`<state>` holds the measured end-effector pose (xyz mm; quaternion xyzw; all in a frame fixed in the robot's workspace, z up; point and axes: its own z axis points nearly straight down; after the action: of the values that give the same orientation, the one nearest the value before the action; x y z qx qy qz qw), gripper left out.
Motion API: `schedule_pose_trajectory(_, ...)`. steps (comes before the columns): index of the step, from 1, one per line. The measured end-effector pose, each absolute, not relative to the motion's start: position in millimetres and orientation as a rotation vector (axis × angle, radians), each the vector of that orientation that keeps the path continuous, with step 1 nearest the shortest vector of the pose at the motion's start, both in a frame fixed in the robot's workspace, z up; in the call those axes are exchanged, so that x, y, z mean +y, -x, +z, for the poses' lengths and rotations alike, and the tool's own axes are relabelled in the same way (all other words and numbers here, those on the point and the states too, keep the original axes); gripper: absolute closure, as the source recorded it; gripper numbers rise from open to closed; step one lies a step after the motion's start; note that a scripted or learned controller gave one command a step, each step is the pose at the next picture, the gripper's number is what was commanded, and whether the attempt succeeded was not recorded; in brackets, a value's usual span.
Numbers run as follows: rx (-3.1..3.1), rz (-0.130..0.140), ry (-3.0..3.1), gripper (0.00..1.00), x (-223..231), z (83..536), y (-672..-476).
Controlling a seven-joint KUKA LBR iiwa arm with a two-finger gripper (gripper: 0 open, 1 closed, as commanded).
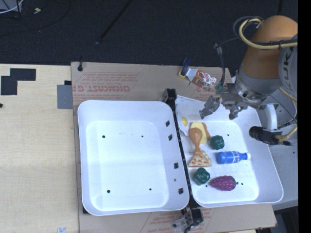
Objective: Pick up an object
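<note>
— Gripper [221, 108] status?
— Its two dark fingers are spread apart with nothing between them, hanging over the back edge of the right bin [269, 178], under the grey arm [265, 57] with the orange band.

— What lies in that bin?
— A drumstick [197, 134] sits near the back-left, a green piece [216, 141] just beside it. A blue bottle [231, 157] lies on its side at the centre. A pizza slice [199, 158] rests just below the drumstick's bone end, another green piece [201, 176] toward the front, and a purple grape bunch [223, 182] beside that.

— And the gripper relative to them?
— Above and behind the drumstick, touching none
</note>
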<state>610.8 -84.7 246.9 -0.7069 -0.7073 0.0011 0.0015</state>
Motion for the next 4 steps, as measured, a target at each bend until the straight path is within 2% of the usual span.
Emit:
schedule_pose_trajectory(1,-2.214,0.012,2.217,0.00,-116.4,153.9,-630.4)
schedule_pose_trajectory(2,-2.229,-0.009,2.228,0.00,-98.8,117.9,-584.7)
schedule_pose_trajectory(3,-2.227,-0.001,2.219,0.00,-113.9,87.1,-646.4)
schedule_pose_trajectory(4,-2.223,0.001,2.218,1.00,-113.7,98.9,-644.3)
